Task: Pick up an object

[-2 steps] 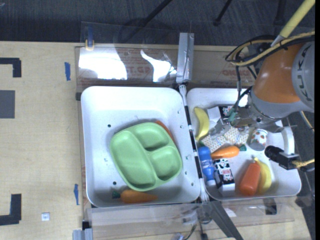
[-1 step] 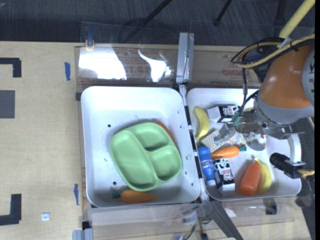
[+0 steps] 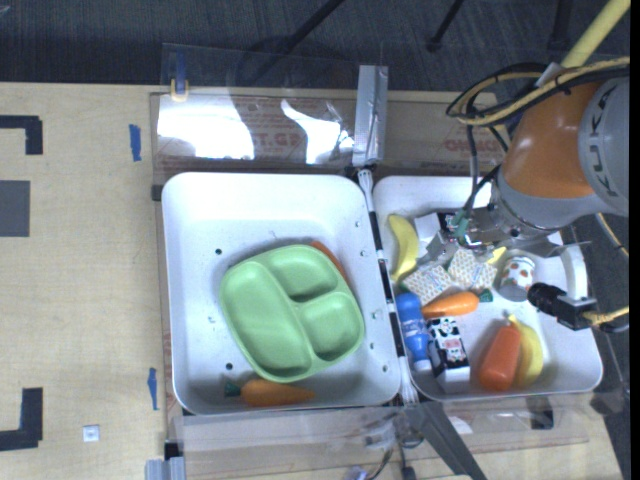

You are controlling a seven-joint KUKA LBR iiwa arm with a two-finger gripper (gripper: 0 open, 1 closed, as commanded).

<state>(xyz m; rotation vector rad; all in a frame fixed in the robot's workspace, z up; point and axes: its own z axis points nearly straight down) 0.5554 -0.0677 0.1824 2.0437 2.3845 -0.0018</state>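
The right bin (image 3: 505, 388) holds a yellow banana (image 3: 403, 243), a blue bottle (image 3: 411, 318), a carrot (image 3: 452, 303), two checkered packets (image 3: 467, 266), a black-and-white box (image 3: 450, 351), an orange-red bottle (image 3: 499, 356) with a second banana (image 3: 531, 354) beside it, and a small white round piece (image 3: 517, 273). My gripper (image 3: 462, 235) hangs low over the far middle of this bin. It is just above the checkered packets and right of the first banana. The grey and orange wrist (image 3: 545, 163) hides much of it.
In the left bin (image 3: 250, 213) lies a green divided plate (image 3: 292, 310), with a carrot (image 3: 275, 392) at its near edge and an orange sliver (image 3: 330, 258) behind it. A clear plastic sheet (image 3: 260, 128) stands behind the bins. Cables (image 3: 500, 93) loop near the arm.
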